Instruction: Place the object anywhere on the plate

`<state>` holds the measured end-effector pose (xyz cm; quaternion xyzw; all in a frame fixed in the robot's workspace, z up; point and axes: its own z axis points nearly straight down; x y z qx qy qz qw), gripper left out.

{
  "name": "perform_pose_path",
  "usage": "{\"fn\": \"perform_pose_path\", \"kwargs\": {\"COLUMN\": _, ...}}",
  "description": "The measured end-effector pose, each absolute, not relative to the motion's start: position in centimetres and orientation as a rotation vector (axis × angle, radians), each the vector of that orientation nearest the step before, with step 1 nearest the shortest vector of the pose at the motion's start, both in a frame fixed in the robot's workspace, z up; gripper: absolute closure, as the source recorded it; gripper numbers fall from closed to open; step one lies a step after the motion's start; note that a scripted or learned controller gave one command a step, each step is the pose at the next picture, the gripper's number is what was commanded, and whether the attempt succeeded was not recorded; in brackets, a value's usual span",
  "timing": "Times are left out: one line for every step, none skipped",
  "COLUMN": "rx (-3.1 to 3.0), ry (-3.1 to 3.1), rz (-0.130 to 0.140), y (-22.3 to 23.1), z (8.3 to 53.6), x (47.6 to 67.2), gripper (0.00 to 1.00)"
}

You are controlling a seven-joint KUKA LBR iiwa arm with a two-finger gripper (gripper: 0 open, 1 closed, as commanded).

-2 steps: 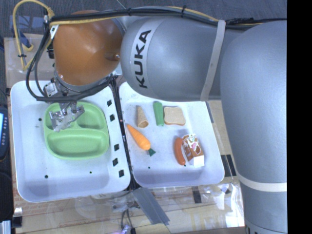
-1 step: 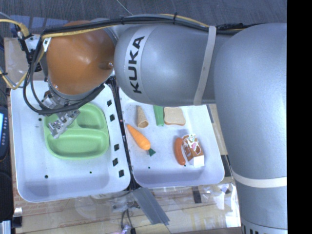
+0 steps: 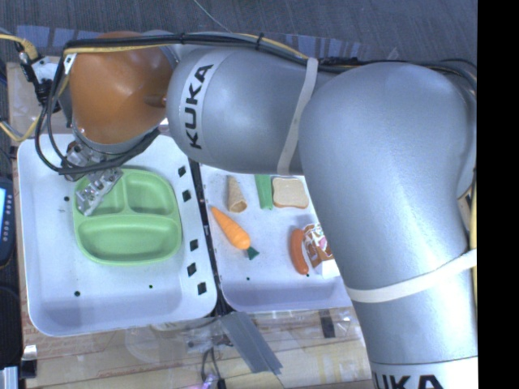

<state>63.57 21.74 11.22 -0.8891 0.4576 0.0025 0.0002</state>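
Green plastic makes up the one divided plate (image 3: 128, 217), which lies in the left of two white bins (image 3: 49, 298). The gripper (image 3: 92, 190) hangs over the plate's upper left corner, close above a small compartment; whether it is open or closed cannot be told, and nothing is seen in its grasp. In the right bin (image 3: 276, 294) lie one carrot (image 3: 231, 228), one cone (image 3: 236, 193), one green stick (image 3: 264, 191), one toast slice (image 3: 289, 191) and one sausage (image 3: 300, 251) beside a packet (image 3: 319, 245).
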Motion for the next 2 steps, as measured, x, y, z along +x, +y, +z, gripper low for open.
{"fn": "perform_pose_path", "kwargs": {"rx": -3.102, "ry": 0.467, "rz": -0.001, "y": 22.01, "z": 13.59, "x": 65.57, "gripper": 1.0}}
{"fn": "perform_pose_path", "kwargs": {"rx": -3.1, "ry": 0.47, "rz": 0.007, "y": 21.99, "z": 14.53, "x": 65.55, "gripper": 1.0}}
